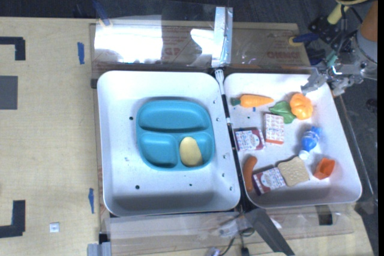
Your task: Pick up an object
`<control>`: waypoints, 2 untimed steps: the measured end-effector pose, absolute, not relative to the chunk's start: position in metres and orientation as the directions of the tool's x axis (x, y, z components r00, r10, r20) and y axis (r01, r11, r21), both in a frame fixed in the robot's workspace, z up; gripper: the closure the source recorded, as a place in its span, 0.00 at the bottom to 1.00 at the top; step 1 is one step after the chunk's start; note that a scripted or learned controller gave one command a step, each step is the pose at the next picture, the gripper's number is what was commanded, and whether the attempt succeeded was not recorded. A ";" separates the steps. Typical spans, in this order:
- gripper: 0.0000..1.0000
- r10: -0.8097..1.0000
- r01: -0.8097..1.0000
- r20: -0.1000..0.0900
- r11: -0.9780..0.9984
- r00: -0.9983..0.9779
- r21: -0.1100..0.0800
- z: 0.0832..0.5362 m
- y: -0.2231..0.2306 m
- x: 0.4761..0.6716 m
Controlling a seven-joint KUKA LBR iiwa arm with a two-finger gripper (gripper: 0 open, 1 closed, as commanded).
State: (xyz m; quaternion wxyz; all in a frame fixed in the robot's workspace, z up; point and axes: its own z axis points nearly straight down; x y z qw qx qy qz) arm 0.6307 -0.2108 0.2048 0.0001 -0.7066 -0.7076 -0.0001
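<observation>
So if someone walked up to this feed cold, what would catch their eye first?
Probably the blue divided tray in the left bin, with a yellow potato-like item in its lower right compartment. Then the clutter in the right bin: a carrot, an orange pepper, and the gripper at the bin's upper right corner.

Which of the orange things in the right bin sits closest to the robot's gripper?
The round orange pepper with green leaves, just below the gripper; the carrot and small orange cup lie farther off.

arm (367,39): grey, orange band | cables: yellow, black, blue | pincer (324,82): metal grey
</observation>
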 end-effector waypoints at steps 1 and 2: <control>0.00 0.998 0.998 0.010 0.062 -0.062 0.011 0.099 -0.211 0.614; 1.00 0.998 0.998 0.000 0.056 -0.056 0.009 0.108 -0.218 0.611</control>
